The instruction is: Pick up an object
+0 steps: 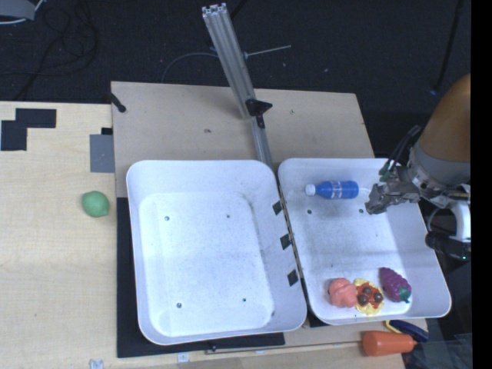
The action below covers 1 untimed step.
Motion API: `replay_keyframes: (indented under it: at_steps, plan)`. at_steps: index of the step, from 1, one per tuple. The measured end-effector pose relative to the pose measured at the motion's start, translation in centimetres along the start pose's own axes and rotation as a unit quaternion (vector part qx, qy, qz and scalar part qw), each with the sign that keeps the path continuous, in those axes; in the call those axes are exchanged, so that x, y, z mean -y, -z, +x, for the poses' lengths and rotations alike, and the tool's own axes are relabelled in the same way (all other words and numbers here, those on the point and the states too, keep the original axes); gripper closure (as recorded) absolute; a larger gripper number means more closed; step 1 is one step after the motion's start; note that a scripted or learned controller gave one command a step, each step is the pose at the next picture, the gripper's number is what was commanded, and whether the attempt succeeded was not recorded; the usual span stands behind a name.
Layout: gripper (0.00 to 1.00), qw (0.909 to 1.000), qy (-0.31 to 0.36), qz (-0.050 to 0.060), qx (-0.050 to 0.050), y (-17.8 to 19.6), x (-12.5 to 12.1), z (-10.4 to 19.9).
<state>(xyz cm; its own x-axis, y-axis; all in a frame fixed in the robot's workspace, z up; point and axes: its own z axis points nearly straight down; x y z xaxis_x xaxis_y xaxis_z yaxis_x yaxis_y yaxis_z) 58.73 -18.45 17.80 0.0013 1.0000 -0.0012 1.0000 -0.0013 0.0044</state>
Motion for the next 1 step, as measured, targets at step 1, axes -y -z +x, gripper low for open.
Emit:
replay_keyframes:
  at_steps: [1]
  plan:
    - [1.00, 1.0000, 0.001, 0.000, 0.000, 6.16, -0.59, -0.03]
